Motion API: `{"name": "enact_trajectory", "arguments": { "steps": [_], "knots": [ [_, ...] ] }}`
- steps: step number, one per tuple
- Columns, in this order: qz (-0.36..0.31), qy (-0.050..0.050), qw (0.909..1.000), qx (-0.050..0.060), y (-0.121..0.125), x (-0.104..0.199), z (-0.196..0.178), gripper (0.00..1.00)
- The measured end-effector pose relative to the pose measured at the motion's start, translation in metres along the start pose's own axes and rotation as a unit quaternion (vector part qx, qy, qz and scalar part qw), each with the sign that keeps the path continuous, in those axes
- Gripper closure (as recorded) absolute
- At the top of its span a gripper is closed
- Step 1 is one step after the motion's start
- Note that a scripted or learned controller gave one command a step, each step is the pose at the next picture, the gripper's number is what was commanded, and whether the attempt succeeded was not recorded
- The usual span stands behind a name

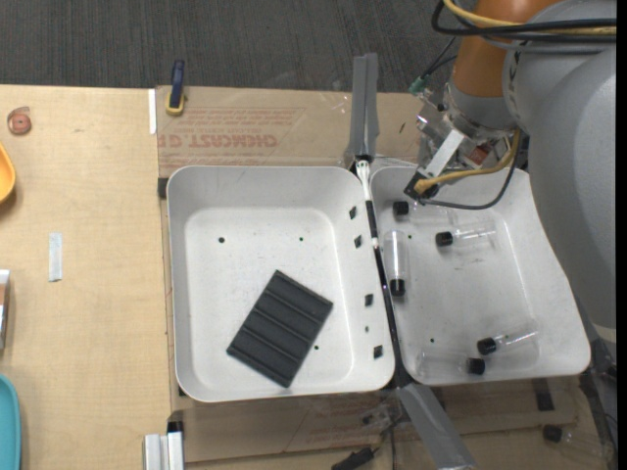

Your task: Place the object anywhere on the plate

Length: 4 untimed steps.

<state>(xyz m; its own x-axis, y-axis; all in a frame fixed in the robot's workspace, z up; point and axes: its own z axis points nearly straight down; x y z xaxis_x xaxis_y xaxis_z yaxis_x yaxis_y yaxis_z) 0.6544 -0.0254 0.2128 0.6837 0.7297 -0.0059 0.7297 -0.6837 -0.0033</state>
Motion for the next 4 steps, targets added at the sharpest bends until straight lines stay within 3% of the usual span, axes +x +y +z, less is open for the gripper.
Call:
{"name": "enact_trajectory", "arguments": {
  "steps": [1, 2, 3, 4],
  "knots": [
    [-0.04, 0.001, 0.9992, -0.001, -0.035, 0.031, -0.105, 1.0],
    [-0.212, 0.001, 0.9772, -0.002, -0.099, 0.074, -0.208, 1.0],
    [-0.15, 0.0, 0.9887, -0.001, -0.134, 0.149, -0.227, 1.0],
    [-0.378, 0.001, 0.9258, -0.002, -0.172, 0.186, -0.222, 1.0]
  ]
}}
